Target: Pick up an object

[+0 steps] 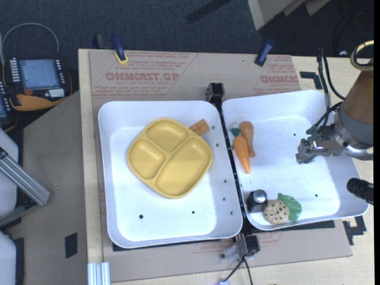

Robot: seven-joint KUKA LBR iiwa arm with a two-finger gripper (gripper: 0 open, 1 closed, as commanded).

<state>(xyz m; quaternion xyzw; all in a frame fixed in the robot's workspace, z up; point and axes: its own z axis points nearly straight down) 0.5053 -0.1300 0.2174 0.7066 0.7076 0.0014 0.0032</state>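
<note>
At the far left, a handheld control pendant [37, 79] with a lit screen lay off the worktop [172, 70], its cable looping above it. The worktop was covered by a brown board printed with red lettering, held by a blue-and-yellow clamp [119, 50] and a second blue clamp [263, 51] at the far edge.

The left bin [124, 212], smooth white plastic with rounded corners, held a yellow divided plate [170, 157], matte, with three compartments. A small tan block [199, 127] lay touching the plate's far right rim, partly hidden by it.

In the right bin [279, 111], of the same white plastic, an orange toy carrot [241, 152] lay near the dividing wall, tapering toward the near side. A second, browner elongated piece [247, 136] lay against it; its form was hard to make out. At the near edge sat a small black-and-silver round object [257, 199], a tan speckled cookie [275, 211] touching it, and a green leafy piece [291, 204] partly under the cookie.

The jaws [308, 149], dark grey metal, hung over the right part of the right bin, well apart from every object. Whether they stood wide or narrow could not be told. The arm [360, 108] was cut off at the right edge.
</note>
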